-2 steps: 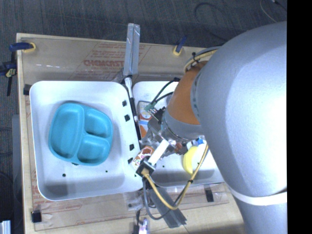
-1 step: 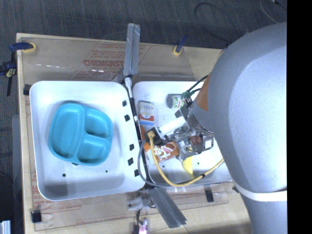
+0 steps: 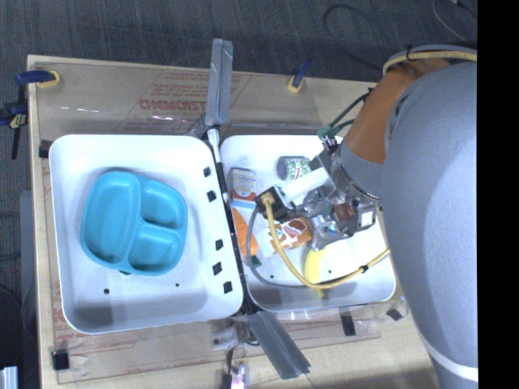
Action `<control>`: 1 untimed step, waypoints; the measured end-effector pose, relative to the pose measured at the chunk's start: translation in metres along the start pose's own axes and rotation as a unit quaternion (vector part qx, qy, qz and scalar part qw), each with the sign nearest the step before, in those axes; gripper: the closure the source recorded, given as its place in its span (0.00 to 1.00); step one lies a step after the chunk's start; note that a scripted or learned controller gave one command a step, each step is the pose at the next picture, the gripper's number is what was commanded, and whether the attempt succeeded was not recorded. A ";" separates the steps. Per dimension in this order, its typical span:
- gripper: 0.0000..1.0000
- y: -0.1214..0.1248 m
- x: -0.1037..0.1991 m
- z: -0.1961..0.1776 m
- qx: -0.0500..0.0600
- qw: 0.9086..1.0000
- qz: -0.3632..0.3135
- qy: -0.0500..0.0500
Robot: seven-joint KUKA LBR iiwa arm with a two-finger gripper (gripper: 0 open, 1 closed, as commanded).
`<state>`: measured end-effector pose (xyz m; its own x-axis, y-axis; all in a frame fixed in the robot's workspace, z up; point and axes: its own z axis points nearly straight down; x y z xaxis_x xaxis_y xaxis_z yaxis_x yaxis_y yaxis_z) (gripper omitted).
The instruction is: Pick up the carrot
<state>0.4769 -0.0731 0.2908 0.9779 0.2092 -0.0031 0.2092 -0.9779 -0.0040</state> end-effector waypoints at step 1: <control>1.00 0.041 -0.010 0.091 0.001 0.991 -0.130 -0.002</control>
<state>0.4751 -0.1155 0.1999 0.8906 0.4547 -0.0061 0.4547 -0.8906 -0.0072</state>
